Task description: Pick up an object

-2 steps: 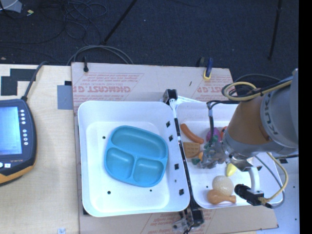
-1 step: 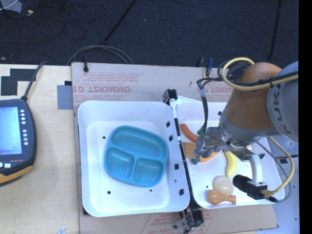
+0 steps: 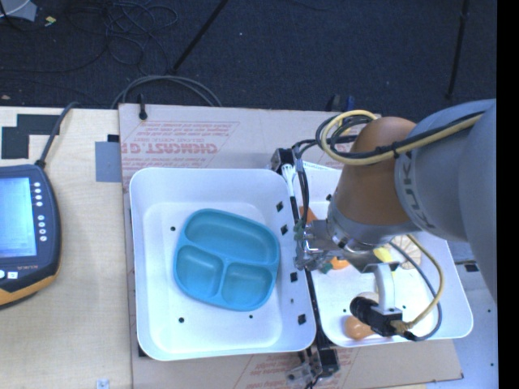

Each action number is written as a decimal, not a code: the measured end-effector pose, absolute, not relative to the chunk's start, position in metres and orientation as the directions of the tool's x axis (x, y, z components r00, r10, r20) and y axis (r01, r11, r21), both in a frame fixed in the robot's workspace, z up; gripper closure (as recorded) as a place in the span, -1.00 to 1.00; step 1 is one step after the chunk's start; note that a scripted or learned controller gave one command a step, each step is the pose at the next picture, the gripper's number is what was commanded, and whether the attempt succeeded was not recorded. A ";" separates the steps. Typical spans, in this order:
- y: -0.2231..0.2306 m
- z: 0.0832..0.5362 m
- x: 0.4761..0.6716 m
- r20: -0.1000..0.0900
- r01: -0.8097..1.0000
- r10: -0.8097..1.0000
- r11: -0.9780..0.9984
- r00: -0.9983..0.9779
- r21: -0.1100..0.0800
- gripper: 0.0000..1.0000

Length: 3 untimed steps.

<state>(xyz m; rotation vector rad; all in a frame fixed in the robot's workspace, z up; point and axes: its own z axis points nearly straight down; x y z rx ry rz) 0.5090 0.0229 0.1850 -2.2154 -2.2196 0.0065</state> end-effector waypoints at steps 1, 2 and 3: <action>0.018 0.211 0.584 -0.001 1.000 1.000 0.004 -0.004 0.004 1.00; 0.018 0.209 0.580 -0.001 1.000 1.000 0.004 -0.004 -0.004 -1.00; 0.018 0.219 0.580 -0.001 1.000 1.000 0.006 -0.006 -0.007 1.00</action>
